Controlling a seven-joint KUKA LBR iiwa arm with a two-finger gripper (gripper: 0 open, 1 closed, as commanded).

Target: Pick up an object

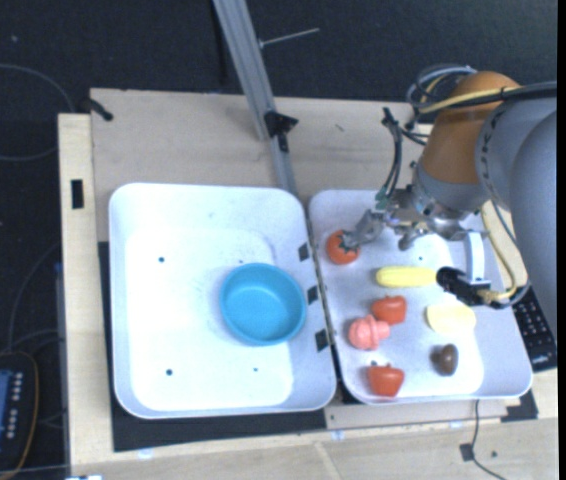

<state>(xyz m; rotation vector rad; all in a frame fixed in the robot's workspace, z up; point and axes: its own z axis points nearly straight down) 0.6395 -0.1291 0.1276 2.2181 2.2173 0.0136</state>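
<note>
My gripper [383, 232] hangs over the back part of the right bin [503, 368], open, with nothing between its fingers. Its left finger [360, 235] ends just beside an orange-red tomato-like toy [340, 250] at the bin's left wall. A yellow banana [405, 278] lies just in front of the gripper. Further forward lie a red fruit [390, 310], a pink piece [366, 333], a pale yellow piece [450, 317], a small brown piece [445, 358] and another red fruit [385, 379].
The left bin [143, 228] holds a blue bowl [262, 303] near its right side. A slanted metal pole [253, 78] rises behind the bins. The grey arm with its orange band [468, 118] covers the right bin's back right corner, trailing cables.
</note>
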